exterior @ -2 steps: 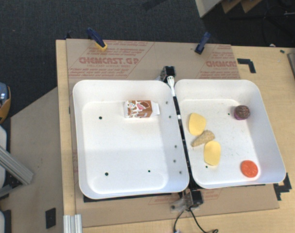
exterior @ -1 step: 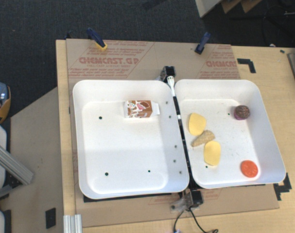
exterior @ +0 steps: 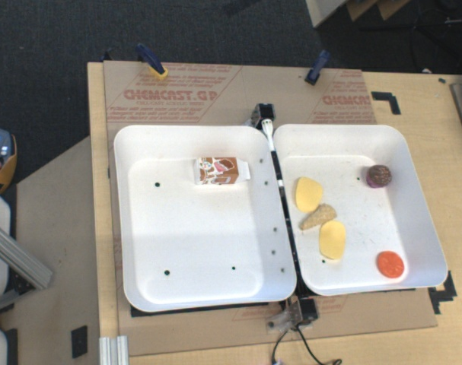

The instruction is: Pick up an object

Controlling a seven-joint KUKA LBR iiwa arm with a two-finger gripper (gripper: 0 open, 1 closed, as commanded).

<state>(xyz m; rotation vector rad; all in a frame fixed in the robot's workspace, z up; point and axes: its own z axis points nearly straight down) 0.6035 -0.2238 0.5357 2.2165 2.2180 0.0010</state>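
Waiting on the pick: nothing lifted. Carton point(exterior: 218, 171) lies in left bin point(exterior: 132, 226); yellow pieces point(exterior: 308, 194), purple ball point(exterior: 379, 176), orange disc point(exterior: 390, 265) lie in right bin point(exterior: 421, 204). Claw state: cannot tell.

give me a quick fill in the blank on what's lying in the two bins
1. The small brown and white carton lies in the ____ bin.
2. The right bin holds ____ yellow pieces.
3. The tan piece lies ____ the two yellow pieces.
4. The orange disc lies in the right bin's near ____ corner.

Missing words: left; two; between; right
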